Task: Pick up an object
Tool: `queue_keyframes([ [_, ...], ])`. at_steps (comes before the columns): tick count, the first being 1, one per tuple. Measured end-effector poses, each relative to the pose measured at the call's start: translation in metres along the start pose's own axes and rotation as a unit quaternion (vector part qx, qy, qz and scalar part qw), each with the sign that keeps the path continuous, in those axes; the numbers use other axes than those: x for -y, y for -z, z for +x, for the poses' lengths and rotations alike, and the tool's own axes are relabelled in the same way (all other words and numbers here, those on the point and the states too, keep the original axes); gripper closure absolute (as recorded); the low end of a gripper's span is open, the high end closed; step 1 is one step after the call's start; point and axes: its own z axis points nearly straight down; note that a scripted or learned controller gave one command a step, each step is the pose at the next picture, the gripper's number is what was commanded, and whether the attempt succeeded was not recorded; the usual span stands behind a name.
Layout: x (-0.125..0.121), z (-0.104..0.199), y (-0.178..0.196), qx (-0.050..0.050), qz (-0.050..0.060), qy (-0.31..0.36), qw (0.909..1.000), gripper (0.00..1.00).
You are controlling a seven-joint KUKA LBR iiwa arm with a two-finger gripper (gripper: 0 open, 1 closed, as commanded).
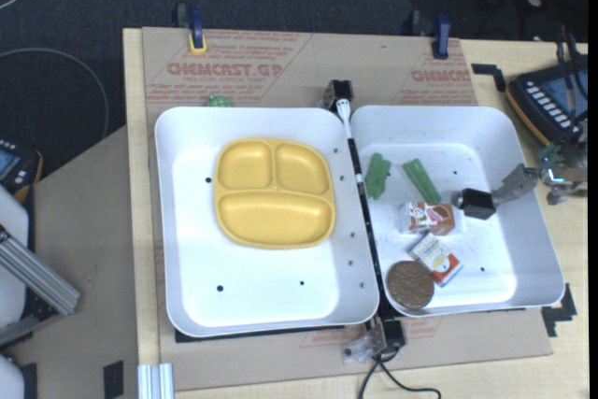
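The right bin [523,154] holds several small things. Two green pieces lie at its back left, one [377,175] next to the divider and one [420,179] slanted beside it. A white and red packet [430,218] lies in the middle, and a smaller white and orange packet [436,259] sits in front of it. A brown round disc [410,284] rests at the front left corner. My gripper [561,178] shows partly at the right edge, above the bin's right rim and clear of all these things.
The left bin [187,276] holds a yellow divided plate [275,192]. Blue clamps [195,28] pin the board at the back. An orange-edged device [547,98] lies behind the right bin.
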Motion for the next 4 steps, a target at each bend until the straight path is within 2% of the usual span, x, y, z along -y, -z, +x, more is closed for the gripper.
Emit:
queue_keyframes([
  [1,-0.001,0.000,0.011,0.001,-0.002,0.001,1.0000,1.00],
  [2,0.017,0.064,0.042,-0.001,-0.001,0.003,1.0000,1.00],
  [3,-0.002,0.134,0.208,0.000,-0.011,0.005,0.9999,1.00],
  [4,0.000,0.060,0.188,0.001,0.001,-0.004,1.0000,1.00],
])
